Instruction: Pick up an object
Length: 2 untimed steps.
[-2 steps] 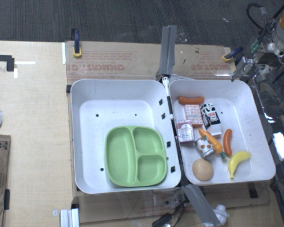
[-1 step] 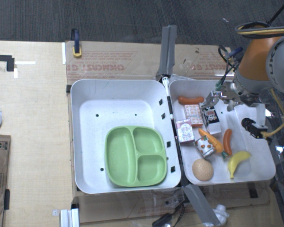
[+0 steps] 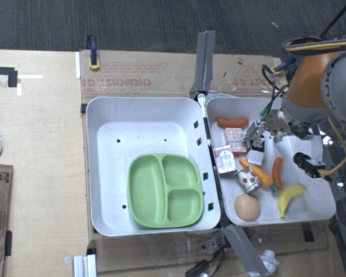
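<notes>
Grey arm's gripper, finger state indiscernible, hovers over right bin in approach; next, descend onto carrot.

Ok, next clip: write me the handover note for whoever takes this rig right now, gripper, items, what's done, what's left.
Gripper: low in the right bin, over its upper middle; whether it is open or shut cannot be told, and nothing is seen held.
Right bin items: sausage at the top, two small cartons, carrot, small can, second sausage, banana, egg-shaped object.
Left bin: green divided plate.
Done: no pick evident.
Left: grasp and lift one object.
</notes>
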### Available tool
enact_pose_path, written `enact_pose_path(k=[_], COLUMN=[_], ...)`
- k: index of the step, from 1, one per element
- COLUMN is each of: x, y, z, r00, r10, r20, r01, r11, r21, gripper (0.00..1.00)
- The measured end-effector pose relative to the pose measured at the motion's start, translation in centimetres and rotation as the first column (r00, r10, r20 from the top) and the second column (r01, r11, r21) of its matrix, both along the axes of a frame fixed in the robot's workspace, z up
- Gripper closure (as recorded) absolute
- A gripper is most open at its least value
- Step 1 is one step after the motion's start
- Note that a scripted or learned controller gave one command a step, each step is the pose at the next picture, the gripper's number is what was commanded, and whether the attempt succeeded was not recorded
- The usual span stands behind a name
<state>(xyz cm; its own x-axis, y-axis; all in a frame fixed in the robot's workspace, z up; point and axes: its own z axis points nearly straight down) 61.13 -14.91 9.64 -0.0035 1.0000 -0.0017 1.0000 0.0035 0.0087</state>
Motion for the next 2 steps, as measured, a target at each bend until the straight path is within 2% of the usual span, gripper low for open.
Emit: enact_pose_path(k=[1,2], x=[-0.1,0.1], y=[-0.1,4.4], z=[0.8,12.4], r00=[1.0,0.978], r10=[-0.002,-0.207], r20=[-0.003,-0.01], r01=[0.002,0.207], r11=[1.0,0.978], r21=[0.0,0.0], gripper=[1.0,1.0])
